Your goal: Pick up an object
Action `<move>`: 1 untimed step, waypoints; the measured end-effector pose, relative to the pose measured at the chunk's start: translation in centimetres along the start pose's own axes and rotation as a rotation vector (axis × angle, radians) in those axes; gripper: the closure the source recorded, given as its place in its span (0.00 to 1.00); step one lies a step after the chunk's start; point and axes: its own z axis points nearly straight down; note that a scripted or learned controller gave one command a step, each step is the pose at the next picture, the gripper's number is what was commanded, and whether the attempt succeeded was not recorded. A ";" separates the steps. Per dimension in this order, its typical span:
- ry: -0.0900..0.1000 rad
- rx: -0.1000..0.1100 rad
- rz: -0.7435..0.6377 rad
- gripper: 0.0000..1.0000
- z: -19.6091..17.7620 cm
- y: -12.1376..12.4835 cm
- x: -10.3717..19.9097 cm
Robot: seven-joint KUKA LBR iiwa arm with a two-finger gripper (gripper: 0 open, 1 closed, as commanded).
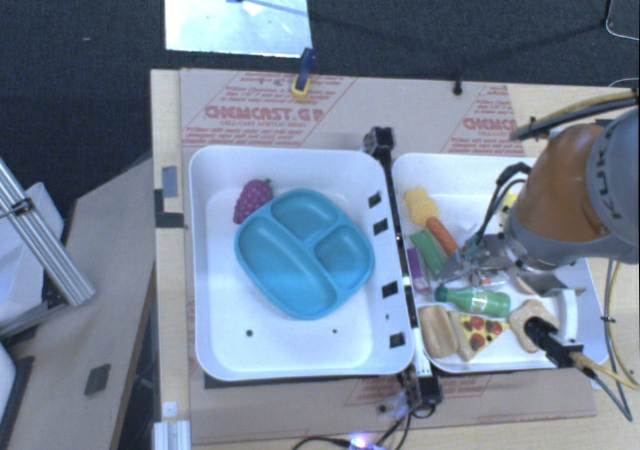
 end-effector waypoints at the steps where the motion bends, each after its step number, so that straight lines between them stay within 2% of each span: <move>1: 0.000 -0.014 -0.002 0.00 0.3 0.5 -0.1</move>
